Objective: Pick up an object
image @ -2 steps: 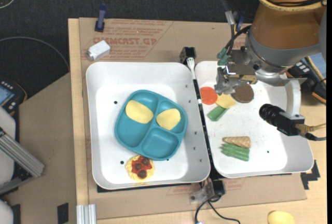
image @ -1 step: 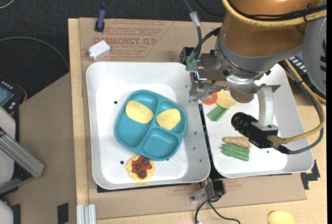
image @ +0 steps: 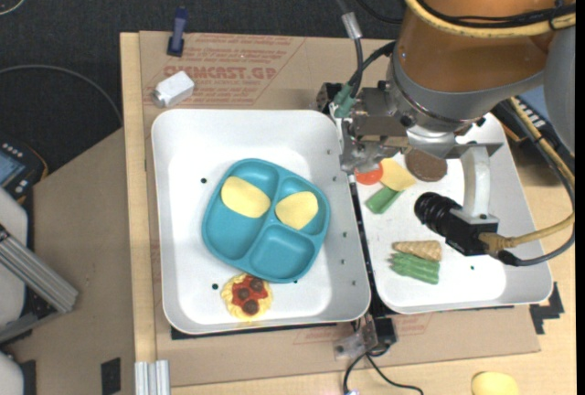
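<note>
My gripper (image: 368,149) hangs low over the near-left part of the right bin (image: 521,288), by the wall between the two bins. The big orange and grey wrist covers most of it. Just below it lie a red piece (image: 368,174), a pale yellow piece (image: 397,174) and a green piece (image: 383,198). A brown disc (image: 426,167) sits partly under the wrist. Further toward the front of the same bin are a waffle cone (image: 418,249) and a bunch of green beans (image: 416,268).
The left bin (image: 178,201) holds a blue divided plate (image: 274,251) with two yellow pieces (image: 246,196) (image: 297,209). A small pizza toy (image: 246,294) lies at that bin's front. A white block (image: 174,89) and a blue item (image: 177,31) rest on the cardboard behind.
</note>
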You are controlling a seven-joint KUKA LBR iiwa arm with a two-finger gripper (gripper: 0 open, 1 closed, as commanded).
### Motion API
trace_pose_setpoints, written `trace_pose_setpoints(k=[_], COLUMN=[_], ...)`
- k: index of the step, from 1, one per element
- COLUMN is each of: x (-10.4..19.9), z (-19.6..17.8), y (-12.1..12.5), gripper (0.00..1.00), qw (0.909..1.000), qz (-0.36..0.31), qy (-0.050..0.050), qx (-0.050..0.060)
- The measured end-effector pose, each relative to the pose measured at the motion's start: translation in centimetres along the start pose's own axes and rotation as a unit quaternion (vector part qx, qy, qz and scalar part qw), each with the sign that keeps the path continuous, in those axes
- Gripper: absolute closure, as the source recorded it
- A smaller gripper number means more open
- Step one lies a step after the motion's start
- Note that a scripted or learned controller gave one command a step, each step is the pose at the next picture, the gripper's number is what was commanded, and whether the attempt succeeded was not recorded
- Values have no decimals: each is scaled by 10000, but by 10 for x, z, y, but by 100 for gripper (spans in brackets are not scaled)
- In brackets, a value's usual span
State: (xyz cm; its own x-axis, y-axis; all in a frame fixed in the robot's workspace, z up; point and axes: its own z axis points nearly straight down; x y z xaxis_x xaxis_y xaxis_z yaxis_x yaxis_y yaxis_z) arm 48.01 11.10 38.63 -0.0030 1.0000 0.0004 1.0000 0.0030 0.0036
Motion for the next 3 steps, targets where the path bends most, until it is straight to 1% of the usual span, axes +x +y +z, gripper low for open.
trace_pose_setpoints(k=[1, 2, 3], x=[0, 121, 38], z=[-10, 34, 108], y=[1, 10, 6], gripper=[100, 100, 100], qw=[10000, 10000, 10000], qz=[-6, -48, 58], qy=[-1, 4, -27], qx=[-9, 47, 72])
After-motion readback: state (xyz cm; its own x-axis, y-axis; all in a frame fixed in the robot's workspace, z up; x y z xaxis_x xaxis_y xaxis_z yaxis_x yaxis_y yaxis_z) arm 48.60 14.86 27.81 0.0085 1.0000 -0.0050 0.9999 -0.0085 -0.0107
